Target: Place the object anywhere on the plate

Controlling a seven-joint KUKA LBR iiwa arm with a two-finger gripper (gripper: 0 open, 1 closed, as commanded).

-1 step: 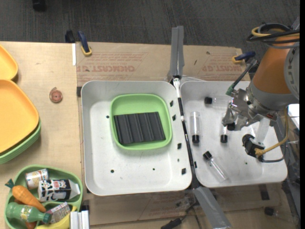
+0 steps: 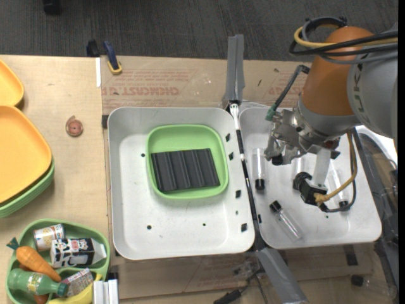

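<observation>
Camera view: wooden bench (image 2: 76,94), two white bins (image 2: 126,220), dark carpet (image 2: 158,11) behind.

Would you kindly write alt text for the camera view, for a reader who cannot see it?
A grey and orange robot arm reaches over the right bin, where two clear tubes with black caps lie. In the left bin, a green plate holds a dark ridged slab.

Red print on cardboard sheet (image 2: 164,88), upside down, too blurred to read.
</observation>
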